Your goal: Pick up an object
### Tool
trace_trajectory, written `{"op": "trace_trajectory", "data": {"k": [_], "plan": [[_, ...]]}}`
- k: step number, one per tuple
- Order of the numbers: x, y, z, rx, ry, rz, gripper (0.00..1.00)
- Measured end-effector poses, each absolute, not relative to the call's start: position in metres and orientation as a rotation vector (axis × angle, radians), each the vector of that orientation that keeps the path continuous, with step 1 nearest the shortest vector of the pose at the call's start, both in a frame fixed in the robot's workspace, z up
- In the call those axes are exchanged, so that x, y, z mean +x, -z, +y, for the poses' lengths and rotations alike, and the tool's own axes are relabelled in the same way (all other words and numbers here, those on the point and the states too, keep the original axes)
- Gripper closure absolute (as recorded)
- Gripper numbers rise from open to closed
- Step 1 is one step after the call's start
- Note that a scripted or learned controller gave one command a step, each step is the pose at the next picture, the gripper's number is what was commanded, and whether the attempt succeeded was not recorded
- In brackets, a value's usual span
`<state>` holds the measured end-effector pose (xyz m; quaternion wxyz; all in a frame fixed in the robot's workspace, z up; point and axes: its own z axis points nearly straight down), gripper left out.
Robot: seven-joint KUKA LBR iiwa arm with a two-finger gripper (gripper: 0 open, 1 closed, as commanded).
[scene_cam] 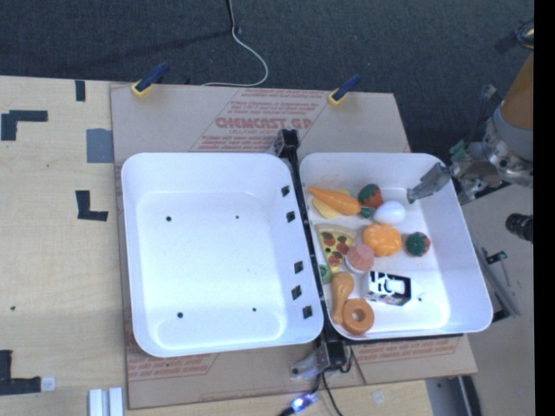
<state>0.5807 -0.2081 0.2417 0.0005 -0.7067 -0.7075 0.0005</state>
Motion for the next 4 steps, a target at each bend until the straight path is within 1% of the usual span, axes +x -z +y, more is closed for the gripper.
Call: {"op": "trace_trajectory", "data": {"k": [1, 2, 3, 4], "plan": [[0.488, -0.186, -0.215, -2.219, -0.010, -2.208, 0.00], [0.583, -0.085, -0.142, -2.210, 0.004, -2.229, 0.00], [0.581, -0.100, -0.147, -2.217, 0.003, -2.224, 1.00], [0.674, -0.191, -0.075, -2.216, 0.017, -2.241, 1.00]]}}
